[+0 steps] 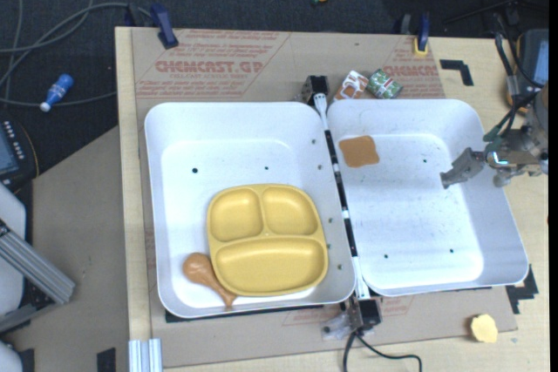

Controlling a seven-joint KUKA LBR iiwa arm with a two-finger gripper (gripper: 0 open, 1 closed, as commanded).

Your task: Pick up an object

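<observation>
My claw (455, 176) hung over the right-hand bin (488, 261), near that bin's right wall, on the side far from the brown slab (358, 151) — I could not tell whether it was spread or pressed together, for it showed as little more than a grey wedge against the white floor, with nothing visibly between its tips. The brown slab, the nearest thing to take, lay flat in the same bin's upper-left corner, just beside the seam shared with the left-hand bin (166, 187) and well apart from my claw. I judged it light and probably stiff or slightly spongy, a toy slice with rounded corners; lying flush on slick plastic, it would likely skate away from a careless push. The sound hold seemed to be across its narrower span, tips straddling two opposite edges and pressed down to the floor. Left of the slab, across the seam, a yellow divided plate (266, 238) sat in the other bin with a tan drumstick-shaped toy (206, 273) touching its lower-left rim — broad and shallow, the plate looked a poorer target, graspable only by its lip.
</observation>
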